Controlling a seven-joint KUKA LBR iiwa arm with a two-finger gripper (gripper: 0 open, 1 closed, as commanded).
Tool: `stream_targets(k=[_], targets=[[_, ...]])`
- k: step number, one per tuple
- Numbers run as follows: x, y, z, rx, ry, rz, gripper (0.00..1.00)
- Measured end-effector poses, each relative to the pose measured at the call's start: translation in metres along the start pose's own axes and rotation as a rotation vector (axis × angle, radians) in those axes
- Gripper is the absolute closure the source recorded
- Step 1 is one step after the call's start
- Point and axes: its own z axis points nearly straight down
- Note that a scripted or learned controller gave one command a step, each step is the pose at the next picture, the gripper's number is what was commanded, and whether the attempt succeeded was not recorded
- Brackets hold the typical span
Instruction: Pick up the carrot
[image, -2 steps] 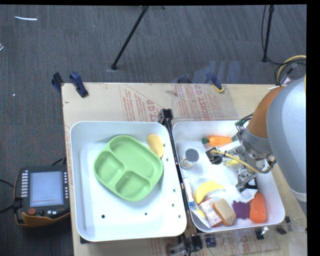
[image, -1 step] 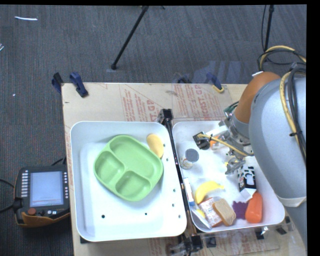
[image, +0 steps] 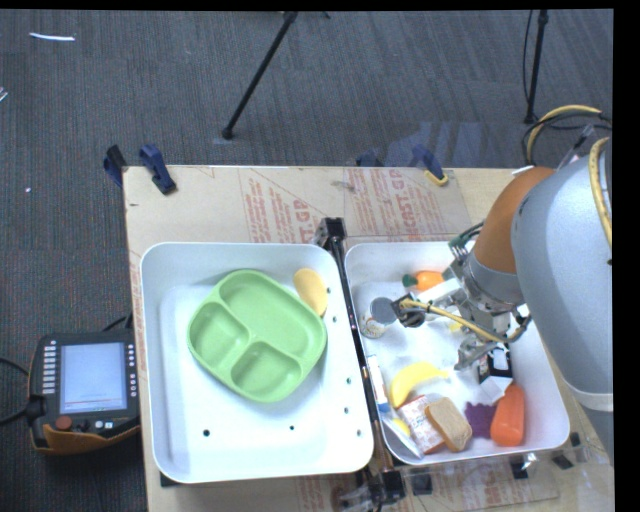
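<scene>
Carrot (image: 430, 281) in right bin (image: 395, 252), close to far wall. Long axis approx. left–right in view, green top toward view-left. Gripper (image: 478, 350) hangs over bin's middle, nearer the camera than carrot, so carrot lies up-view and slightly left of it, apart, not held. Open vs. shut: can't tell, too cluttered to read. Next move prob. needs travel toward far wall, closing across carrot's short axis.

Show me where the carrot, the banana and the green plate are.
carrot (image: 430, 281): camera view, on its orange body.
banana (image: 416, 380): camera view, on the middle of its curve.
green plate (image: 213, 332): camera view, on its bare left compartment.
</scene>
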Motion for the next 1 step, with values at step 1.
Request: stream_targets(k=[1], targets=[[-0.0145,-0.0242,0.0003,0.0,0.0,0.053,0.0]])
